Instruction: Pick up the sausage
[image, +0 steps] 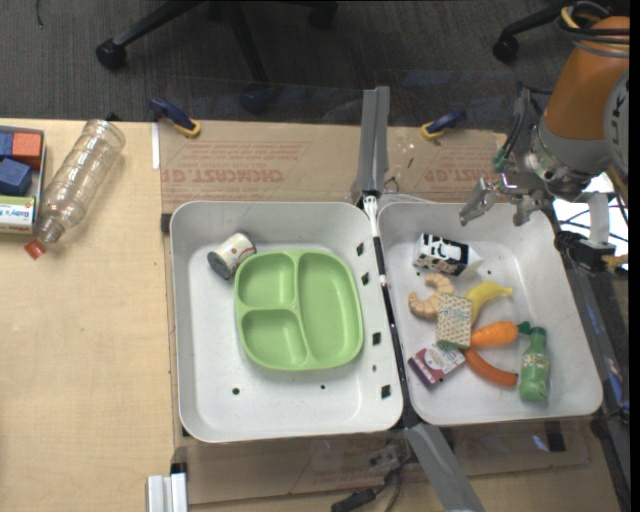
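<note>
Right white bin (575, 300) holds the sausage (490, 368); pincer (499, 203) hovers above its far rim, spread open, gripping nothing

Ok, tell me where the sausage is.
The sausage lies in the right bin, near its front edge, just below the carrot and beside the green bottle.

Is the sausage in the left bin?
No, the sausage lies in the right bin, beside the green bottle.

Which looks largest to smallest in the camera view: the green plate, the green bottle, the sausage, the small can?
1. green plate
2. green bottle and sausage: these look about alike, so unranked
3. small can, slightly smaller
</note>
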